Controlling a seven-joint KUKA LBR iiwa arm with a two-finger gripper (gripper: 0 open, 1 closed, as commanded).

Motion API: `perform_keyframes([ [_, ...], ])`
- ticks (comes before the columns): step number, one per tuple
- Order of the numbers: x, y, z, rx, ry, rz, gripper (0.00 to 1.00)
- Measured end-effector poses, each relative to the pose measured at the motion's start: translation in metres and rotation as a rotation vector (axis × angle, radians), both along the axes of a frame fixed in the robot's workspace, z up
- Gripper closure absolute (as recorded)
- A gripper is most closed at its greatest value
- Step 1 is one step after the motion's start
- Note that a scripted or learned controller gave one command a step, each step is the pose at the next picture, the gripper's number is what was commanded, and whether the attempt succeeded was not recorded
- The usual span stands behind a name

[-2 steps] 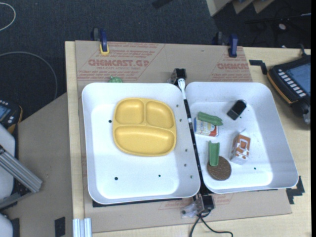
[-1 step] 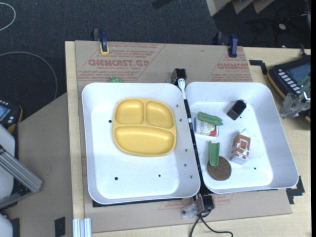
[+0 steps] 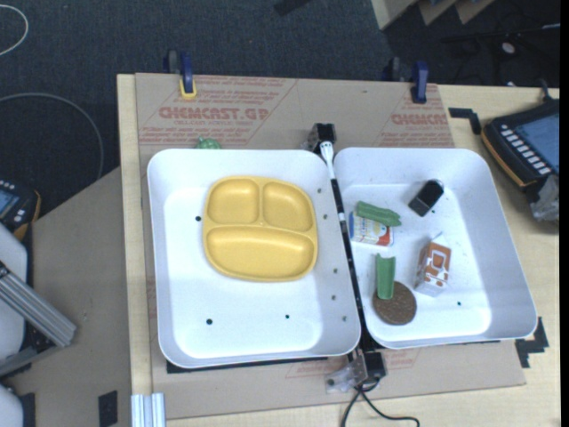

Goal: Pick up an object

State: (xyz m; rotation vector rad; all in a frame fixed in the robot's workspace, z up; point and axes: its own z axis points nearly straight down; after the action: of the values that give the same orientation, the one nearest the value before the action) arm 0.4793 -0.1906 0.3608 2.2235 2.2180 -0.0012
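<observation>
Objects for picking lie in the shallow white plastic right bin (image 3: 480, 238): a small black block (image 3: 426, 197), a green wedge (image 3: 378, 213), a white printed carton (image 3: 369, 230), an upright green stick (image 3: 384, 277), a flat brown disc (image 3: 395, 307) and what seems an orange-white box (image 3: 435, 267). Left of that bin, a glossy yellow divided plate (image 3: 260, 228) sits. No grasp has begun; I cannot tell the gripper's state. Next comes choosing one isolated, graspable piece.
</observation>
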Motion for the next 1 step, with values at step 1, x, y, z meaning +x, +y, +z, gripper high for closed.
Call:
perform_keyframes([
  [1,-0.0001,-0.0339,-0.0184,0.001,0.001,0.001,1.0],
])
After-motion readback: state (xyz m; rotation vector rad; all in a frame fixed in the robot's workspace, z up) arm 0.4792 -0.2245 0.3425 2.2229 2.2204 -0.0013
